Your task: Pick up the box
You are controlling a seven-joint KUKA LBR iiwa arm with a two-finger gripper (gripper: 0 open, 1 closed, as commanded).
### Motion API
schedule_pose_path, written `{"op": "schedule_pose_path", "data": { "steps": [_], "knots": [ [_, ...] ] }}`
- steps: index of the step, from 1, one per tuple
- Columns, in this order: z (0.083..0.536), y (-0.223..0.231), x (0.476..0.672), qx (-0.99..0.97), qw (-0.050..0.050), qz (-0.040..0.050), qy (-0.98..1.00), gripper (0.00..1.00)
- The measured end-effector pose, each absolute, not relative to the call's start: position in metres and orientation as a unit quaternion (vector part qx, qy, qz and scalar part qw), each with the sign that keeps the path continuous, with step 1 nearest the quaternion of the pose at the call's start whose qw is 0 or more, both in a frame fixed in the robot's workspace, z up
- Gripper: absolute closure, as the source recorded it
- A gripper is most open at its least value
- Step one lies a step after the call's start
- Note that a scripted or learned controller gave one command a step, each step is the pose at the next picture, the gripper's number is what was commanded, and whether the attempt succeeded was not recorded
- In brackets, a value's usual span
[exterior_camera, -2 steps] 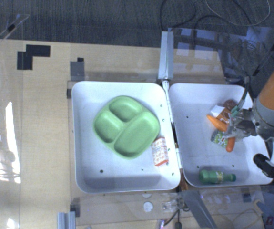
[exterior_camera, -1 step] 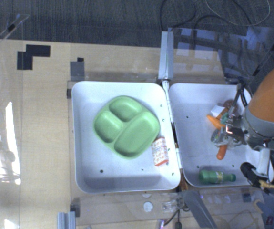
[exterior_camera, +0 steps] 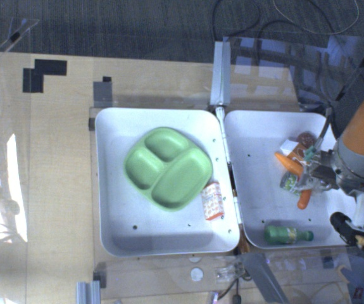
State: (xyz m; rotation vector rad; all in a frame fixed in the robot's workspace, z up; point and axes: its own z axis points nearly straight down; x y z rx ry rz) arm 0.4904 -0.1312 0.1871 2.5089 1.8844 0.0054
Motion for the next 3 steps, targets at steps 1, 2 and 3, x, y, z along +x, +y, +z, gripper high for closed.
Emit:
{"op": "schedule_pose_path", "data": {
  "steps": [1, 2, 3],
  "knots": [
    [0.180, -0.145, 0.494, 0.801, 0.002, 0.0016, 0.599, 1.00],
    [0.191, -0.122, 0.489, 0.767, 0.002, 0.0016, 0.642, 1.00],
    [0.176, -0.157, 0.499, 0.824, 0.002, 0.0016, 0.567, 1.00]
  ]
}}
